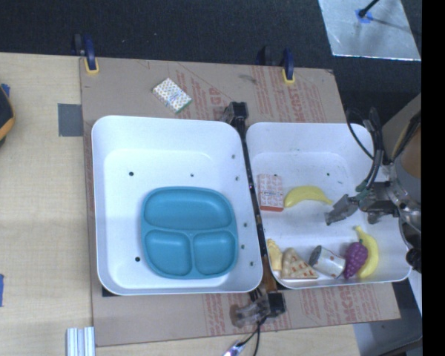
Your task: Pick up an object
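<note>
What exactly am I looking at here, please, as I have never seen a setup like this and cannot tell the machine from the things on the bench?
This is a single picture from a camera fixed above a workbench, looking down at a slant. Two shallow white bins sit side by side. The left bin holds a blue divided tray. The right bin holds toy food: a banana, a second banana beside purple grapes, a small packet, a wedge like a pizza slice and a small cup on its side.

The machine is a robot arm reaching in from the right. Its gripper, a two-finger claw, hangs over the right bin near the first banana. I see nothing between its fingers, so it holds nothing yet. Its job is to pick something up.
</note>
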`<state>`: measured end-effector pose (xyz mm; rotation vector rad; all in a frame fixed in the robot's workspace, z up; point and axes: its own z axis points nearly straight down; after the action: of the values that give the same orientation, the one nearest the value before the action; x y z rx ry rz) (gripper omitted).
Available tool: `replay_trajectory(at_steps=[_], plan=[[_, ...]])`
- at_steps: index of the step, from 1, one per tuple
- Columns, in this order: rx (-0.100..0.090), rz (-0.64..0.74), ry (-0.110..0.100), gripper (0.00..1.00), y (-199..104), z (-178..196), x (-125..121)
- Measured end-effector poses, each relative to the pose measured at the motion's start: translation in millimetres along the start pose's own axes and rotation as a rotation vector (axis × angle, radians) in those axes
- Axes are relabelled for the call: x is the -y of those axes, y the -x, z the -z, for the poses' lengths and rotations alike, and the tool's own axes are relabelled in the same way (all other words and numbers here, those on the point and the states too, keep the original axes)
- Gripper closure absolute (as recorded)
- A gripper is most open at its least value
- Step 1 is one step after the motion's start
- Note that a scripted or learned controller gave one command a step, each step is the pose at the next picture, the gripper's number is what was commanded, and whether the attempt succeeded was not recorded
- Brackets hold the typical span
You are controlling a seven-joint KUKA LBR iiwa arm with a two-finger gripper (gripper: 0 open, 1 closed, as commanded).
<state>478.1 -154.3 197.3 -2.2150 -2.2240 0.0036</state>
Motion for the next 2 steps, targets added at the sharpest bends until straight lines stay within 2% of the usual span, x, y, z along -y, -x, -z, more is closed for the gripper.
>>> replay_trajectory(at_steps=[1,2], plan=[[0.000,-0.001,0.001,0.00,5.4,-33.1,-121.3],[0.001,0.002,-0.001,0.00,-23.8,-105.8,-113.8]])
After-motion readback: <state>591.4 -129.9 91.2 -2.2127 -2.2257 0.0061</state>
